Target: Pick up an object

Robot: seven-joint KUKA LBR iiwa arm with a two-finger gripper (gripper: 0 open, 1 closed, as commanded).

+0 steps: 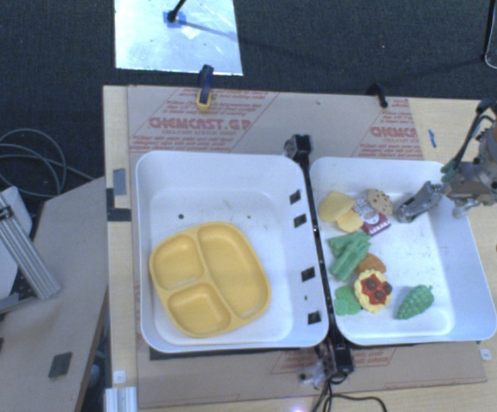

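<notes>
Jaws [409, 209] — metallic, above right bin [467, 264] near knobbly green toy [415, 301].

I read this as a robotics lab: a bench [119, 144] lined with printed cardboard [231, 118], two white bins [231, 174], loose cables [25, 157], dark carpet and aluminium framing [12, 230].

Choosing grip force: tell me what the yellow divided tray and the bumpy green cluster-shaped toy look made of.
Yellow divided tray: likely moulded plastic, smooth, faintly glossy, with rounded compartment ridges. Bumpy green cluster-shaped toy: probably plastic or rubber play food, matte, with a knobbly surface; its hardness cannot be told.
</notes>
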